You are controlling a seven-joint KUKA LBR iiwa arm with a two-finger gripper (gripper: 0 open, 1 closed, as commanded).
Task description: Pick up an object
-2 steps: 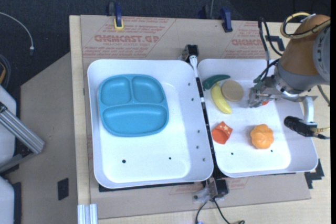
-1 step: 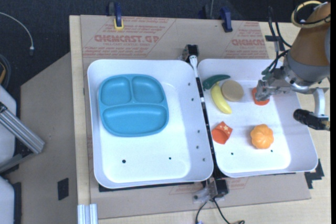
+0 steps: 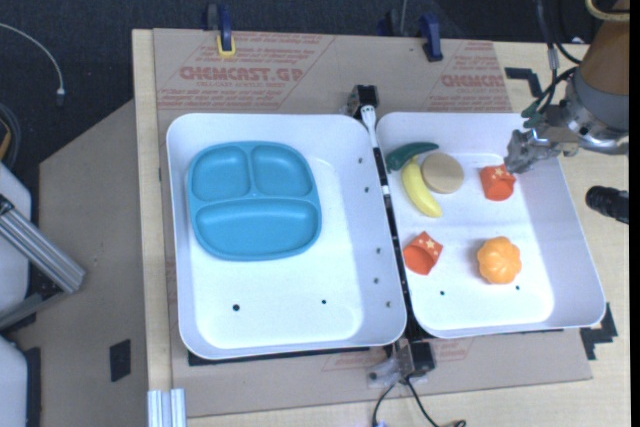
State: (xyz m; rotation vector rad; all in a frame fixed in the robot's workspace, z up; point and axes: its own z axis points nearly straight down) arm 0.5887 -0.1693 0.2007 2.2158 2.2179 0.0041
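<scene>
Glossy white plastic bins (image 3: 350, 215), matt blue plastic tray (image 3: 255, 200), brown cardboard sheet (image 3: 300, 65)

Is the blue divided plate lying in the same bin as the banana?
No, the blue divided plate lies in the left bin, while the banana lies in the right bin.

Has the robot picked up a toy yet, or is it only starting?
Only starting, it seems. Done: the gripper has reached the right bin and sits right beside the small red toy. In hand: nothing I can see. The banana, orange toy and red-orange piece lie in the bin. Left: grab one and lift it.
</scene>
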